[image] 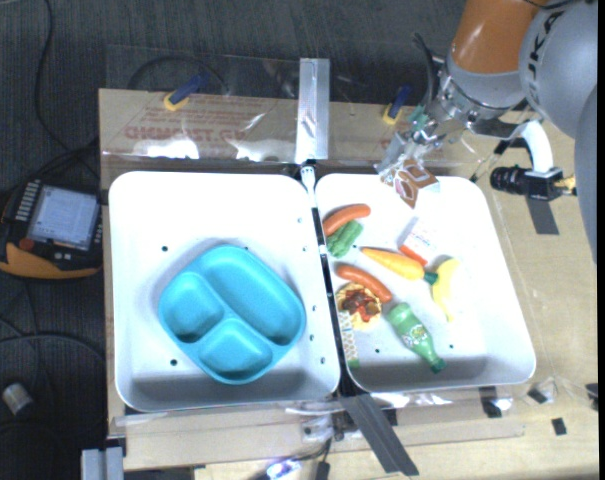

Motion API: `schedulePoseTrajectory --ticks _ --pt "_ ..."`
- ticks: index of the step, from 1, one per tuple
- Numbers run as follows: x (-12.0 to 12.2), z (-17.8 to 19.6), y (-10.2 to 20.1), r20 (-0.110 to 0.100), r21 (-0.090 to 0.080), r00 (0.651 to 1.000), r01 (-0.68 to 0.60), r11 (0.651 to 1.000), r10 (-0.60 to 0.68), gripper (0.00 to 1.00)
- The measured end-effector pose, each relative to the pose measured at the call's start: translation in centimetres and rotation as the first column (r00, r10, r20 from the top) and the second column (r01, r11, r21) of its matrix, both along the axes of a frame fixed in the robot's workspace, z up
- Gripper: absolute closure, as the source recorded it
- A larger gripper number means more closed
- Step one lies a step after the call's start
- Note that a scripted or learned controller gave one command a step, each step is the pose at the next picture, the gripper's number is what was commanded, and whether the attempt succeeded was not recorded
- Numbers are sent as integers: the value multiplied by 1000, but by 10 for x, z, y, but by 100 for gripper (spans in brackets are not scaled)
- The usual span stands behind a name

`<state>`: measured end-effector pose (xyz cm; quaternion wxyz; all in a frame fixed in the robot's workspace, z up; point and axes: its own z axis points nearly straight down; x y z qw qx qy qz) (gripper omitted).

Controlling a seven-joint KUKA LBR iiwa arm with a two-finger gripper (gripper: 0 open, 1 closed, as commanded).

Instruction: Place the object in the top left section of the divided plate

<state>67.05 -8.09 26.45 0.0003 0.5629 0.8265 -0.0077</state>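
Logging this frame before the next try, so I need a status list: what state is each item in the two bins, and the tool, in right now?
divided plate: lying in the left bin, sections bare.
brown packet: raised at the right bin's far edge, right at the tool.
green bottle: lying on its side.
banana: lying flat.
carrot: lying flat.
sausages: lying flat, apart from each other.

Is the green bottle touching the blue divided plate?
Apart. The camera view shows the green bottle lying in the right bin and the blue divided plate in the left bin, with the bin walls between them.
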Motion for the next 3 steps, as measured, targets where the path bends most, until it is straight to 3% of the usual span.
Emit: schedulePoseTrajectory --ticks 1,3 --pt "-1 43 -22 7 12 999 39 999 -40 100" --pt "1 58 -22 3 5 999 39 999 -39 100"
